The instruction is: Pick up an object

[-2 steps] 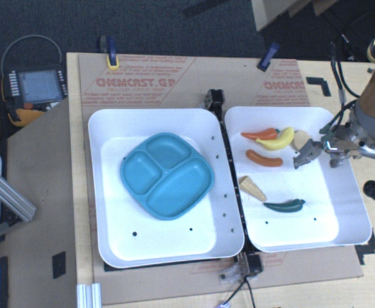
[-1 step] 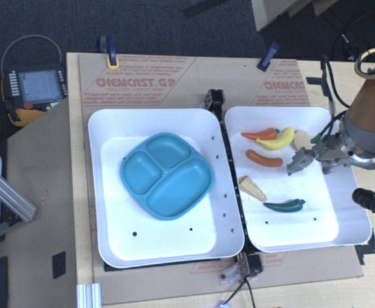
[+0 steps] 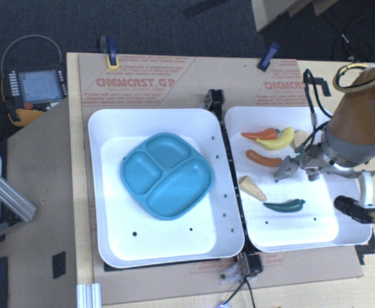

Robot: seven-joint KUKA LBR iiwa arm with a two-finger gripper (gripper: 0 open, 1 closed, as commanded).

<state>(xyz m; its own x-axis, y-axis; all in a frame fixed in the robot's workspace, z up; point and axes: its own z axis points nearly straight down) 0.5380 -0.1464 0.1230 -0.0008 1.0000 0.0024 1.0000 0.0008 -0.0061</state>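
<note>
The right bin [image 3: 322, 236] holds several small toy foods: a red chili [image 3: 259, 134], a yellow banana [image 3: 277, 140], an orange-red sausage [image 3: 263, 158], a tan wedge [image 3: 252, 188] and a dark green pepper [image 3: 284, 205]. My gripper [image 3: 298, 167] hangs low over the right bin, just right of the sausage and above the green pepper. Its dark fingers spread apart, with nothing between them. The arm's grey wrist and orange band [image 3: 361, 108] rise at the right edge.
The left bin [image 3: 110, 223] holds a blue divided plate [image 3: 167, 174]. A black clamp [image 3: 214, 99] sits between the bins at the back. Cables [image 3: 314, 101] trail beside the arm. A pendant [image 3: 36, 85] lies off the bench at the left.
</note>
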